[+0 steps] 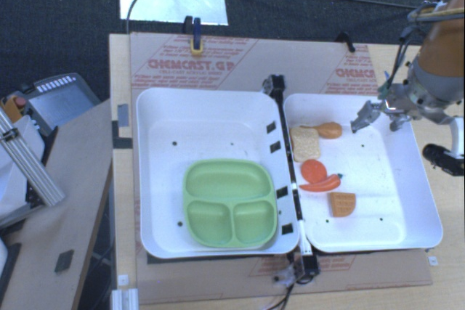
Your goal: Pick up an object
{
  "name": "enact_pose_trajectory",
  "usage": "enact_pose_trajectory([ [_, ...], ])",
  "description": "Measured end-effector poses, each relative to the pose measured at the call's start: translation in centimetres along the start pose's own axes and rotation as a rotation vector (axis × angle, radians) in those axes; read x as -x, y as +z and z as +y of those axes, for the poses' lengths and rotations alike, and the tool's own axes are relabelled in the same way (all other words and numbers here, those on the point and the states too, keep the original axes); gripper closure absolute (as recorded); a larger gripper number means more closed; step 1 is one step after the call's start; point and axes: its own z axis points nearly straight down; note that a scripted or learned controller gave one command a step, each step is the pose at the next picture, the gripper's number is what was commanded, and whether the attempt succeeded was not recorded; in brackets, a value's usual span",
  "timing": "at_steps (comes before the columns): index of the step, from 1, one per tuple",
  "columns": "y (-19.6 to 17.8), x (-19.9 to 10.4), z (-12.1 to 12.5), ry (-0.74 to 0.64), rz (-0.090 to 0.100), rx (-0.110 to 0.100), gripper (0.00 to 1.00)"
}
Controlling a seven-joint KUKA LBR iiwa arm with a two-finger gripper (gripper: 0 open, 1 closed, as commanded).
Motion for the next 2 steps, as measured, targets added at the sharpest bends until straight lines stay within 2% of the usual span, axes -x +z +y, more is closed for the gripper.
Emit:
enact_pose_trajectory([
  [2,10.0,1.4,0.3,0.001,-0.001,0.0,0.0],
])
